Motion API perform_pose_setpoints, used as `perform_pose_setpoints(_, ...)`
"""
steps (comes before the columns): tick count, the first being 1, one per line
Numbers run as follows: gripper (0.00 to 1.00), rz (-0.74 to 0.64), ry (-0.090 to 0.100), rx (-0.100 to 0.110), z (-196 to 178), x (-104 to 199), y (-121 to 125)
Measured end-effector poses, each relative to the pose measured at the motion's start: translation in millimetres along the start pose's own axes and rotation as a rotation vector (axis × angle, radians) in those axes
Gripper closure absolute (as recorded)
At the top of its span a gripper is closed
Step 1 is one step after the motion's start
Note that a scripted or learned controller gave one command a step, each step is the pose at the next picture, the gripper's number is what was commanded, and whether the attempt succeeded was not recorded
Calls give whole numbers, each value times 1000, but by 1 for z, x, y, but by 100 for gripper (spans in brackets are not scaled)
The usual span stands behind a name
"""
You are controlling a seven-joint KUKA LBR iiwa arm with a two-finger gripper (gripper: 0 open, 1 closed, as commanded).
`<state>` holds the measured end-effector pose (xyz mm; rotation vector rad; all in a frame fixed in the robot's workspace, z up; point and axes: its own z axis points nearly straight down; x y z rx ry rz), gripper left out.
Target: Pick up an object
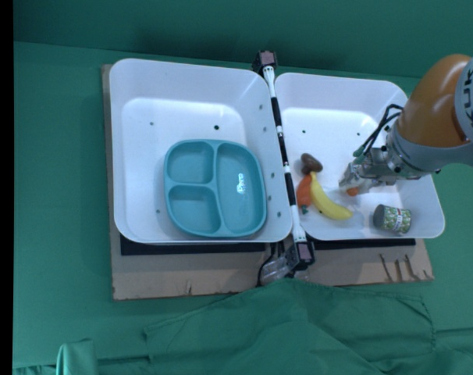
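Observation:
The right bin (338, 100) holds a yellow banana (327, 200), an orange carrot-like piece (304, 191), a dark brown lump (311, 162) and a small green patterned can (392, 219) lying on its side. My gripper (352, 183) hangs low in this bin, just right of the banana's upper end and left of the can. A small orange bit shows right at its tips. The wrist hides the fingers from above.
The left bin (143, 92) carries a teal divided plate (215, 187). A black-and-white rod (282, 148) runs along the seam between the bins. Green cloth (299, 326) lies bunched at the front of the bench.

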<state>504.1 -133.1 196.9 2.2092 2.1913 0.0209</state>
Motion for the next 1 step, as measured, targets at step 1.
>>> perform_pose_setpoints(1,100,-4,10,29,-160,43,7)
